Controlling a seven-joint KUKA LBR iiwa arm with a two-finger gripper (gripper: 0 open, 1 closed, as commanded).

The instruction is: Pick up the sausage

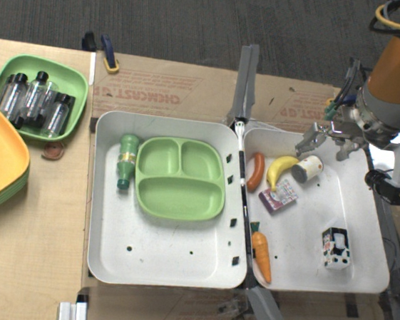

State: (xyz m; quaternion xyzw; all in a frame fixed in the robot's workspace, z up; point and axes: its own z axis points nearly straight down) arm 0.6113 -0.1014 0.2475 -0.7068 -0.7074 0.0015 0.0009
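The sausage [255,171], reddish brown, lies upright along the left wall of the right bin [364,232], at the back. A yellow banana [278,169] curves right beside it. My gripper [328,144] hangs over the back of the right bin, up and to the right of the sausage and well apart from it. Its two fingers are spread open with nothing between them. A pale cylinder [307,168] lies just below the left finger.
The right bin also holds a purple packet [279,196], a carrot [261,256] at the front left and a small printed carton [335,248]. The left bin [161,252] holds a green divided plate [181,177] and a green bottle [126,159]. A green tray of bottles [38,98] stands at the far left.
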